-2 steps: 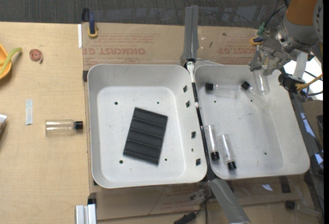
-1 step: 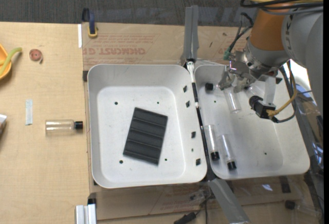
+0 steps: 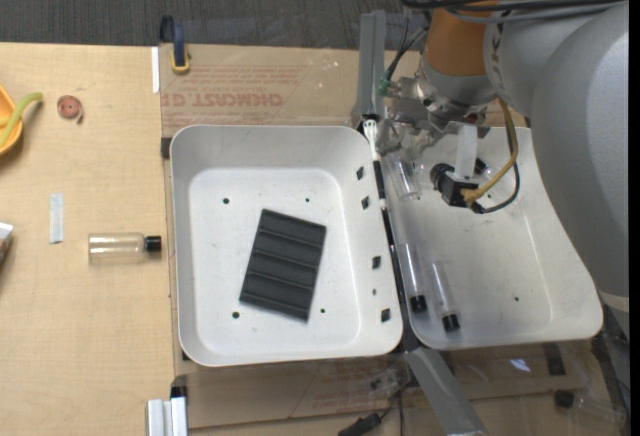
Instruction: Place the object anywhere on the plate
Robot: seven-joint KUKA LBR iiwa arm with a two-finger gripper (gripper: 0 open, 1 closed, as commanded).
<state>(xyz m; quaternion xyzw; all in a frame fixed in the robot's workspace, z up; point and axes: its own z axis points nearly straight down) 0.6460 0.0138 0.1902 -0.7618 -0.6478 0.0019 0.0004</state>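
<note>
On the bare bench at far left, a vial [image 3: 122,244] lies on its side beside a white strip [image 3: 56,218], with a small red disc [image 3: 68,106] further back, all well outside my work area and, I judge, no part of this job. In the left bin [image 3: 178,224] the dark ribbed plate [image 3: 285,264] lies flat near the middle, turned slightly askew. It has bare floor on every side, so a drop from above should have room to land. Nothing rests on it, so the placing is not yet done. Across the shared wall, the right bin [image 3: 560,319] holds what I take to be my objects. Two clear tubes [image 3: 428,286] with dark caps lie close along its left side, pointing toward the near rim, and a third tube [image 3: 398,176] lies nearer the back, just beside me. My gripper [image 3: 425,139] hangs low over that back left corner, reaching in from the right, presumably to pick up the nearest tube. Cables and the wrist body crowd the tool, so I cannot tell whether my jaws are parted, closed or clamped on anything. The corner wall close by leaves little room for a clean grasp.
</note>
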